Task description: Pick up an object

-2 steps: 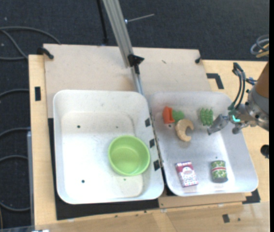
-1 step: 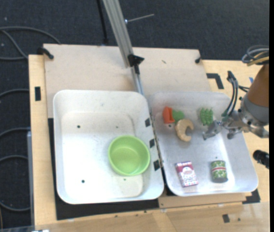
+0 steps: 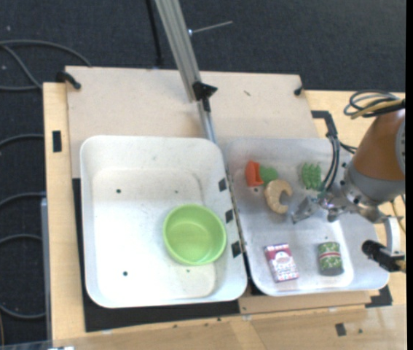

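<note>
Objects for picking lie in the right bin (image 3: 258,286): a tan ring-shaped piece (image 3: 278,195) near the bin's middle, an orange block (image 3: 253,173) at its 10 o'clock with a small green piece (image 3: 269,173) touching that block's right side, a green ridged thing (image 3: 310,175) at the ring's 2 o'clock, a red-and-white box (image 3: 281,262) at its 6 o'clock, and a green can (image 3: 329,258) at its 4 o'clock, just right of the box. Gripper (image 3: 302,210) sits low in the same bin, at 4 o'clock from the ring and just beside it, between the ring and the can. Whether it is released or clenched, I cannot tell; nothing shows clearly held. Arm (image 3: 377,166) enters from 3 o'clock, orange band uppermost. Left bin (image 3: 119,152) holds a lime-green bowl (image 3: 194,235), upright, toward its 4 o'clock corner. Metal pole (image 3: 179,39) slants in from 12 o'clock, ending between the two bins. Black cables (image 3: 2,64) loop on dark floor at 9 o'clock.
</note>
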`<state>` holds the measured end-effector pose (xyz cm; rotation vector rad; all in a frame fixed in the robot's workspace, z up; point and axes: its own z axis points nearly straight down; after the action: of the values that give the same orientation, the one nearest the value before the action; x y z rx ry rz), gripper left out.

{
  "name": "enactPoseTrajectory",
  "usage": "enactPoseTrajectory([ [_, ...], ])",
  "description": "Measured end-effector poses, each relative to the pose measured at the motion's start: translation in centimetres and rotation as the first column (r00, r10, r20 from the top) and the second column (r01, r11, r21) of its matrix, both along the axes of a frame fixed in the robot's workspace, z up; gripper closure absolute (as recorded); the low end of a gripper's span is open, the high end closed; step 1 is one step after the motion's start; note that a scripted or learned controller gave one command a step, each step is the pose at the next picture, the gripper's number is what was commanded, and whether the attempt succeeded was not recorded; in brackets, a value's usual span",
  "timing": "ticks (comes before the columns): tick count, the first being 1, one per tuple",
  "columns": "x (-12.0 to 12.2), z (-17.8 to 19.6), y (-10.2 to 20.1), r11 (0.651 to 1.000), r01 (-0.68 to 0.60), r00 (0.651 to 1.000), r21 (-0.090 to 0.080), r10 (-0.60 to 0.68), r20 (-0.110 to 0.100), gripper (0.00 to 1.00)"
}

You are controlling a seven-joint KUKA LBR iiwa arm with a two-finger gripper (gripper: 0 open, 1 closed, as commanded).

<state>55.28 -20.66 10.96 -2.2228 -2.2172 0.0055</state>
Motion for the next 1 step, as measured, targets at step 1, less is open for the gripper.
enactPoseTrajectory([
  [1, -0.01, -0.90, -0.17, 1.000, 0.001, 1.000, -0.002, -0.001, 0.003, 0.00],
])
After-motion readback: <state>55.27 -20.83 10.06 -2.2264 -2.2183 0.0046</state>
